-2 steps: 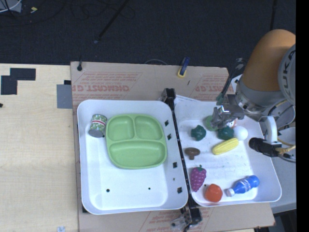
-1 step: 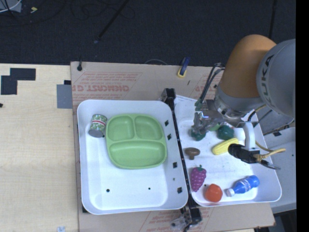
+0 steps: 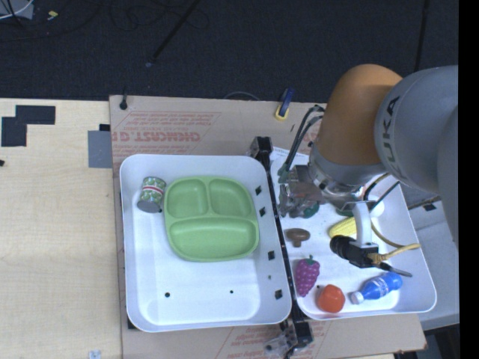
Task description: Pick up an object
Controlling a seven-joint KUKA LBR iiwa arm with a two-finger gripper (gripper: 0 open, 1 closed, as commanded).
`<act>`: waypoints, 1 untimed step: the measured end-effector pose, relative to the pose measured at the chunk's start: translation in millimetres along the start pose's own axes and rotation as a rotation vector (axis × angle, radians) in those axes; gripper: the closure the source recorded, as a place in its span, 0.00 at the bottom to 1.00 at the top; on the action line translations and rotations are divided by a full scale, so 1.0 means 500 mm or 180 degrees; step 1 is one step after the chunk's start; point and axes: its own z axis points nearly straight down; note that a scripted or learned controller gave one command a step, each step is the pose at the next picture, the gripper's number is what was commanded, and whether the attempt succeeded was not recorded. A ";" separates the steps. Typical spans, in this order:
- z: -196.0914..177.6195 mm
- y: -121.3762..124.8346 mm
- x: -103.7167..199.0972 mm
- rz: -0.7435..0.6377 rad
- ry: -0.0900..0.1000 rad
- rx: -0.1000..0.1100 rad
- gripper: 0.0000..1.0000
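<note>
We saw the gripper (image 3: 298,200) low in the right bin (image 3: 419,294), just above the brown mushroom (image 3: 298,236) and up from the purple grapes (image 3: 306,274), though we could not tell its finger state.

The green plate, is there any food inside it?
No. The green plate has three sections, and all three look bare. It lies in the left bin with a small can at its upper left edge. Whatever is under the plate is hidden.
</note>
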 end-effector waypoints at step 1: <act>-0.004 0.015 0.005 0.0007 -0.0004 -0.0011 1.00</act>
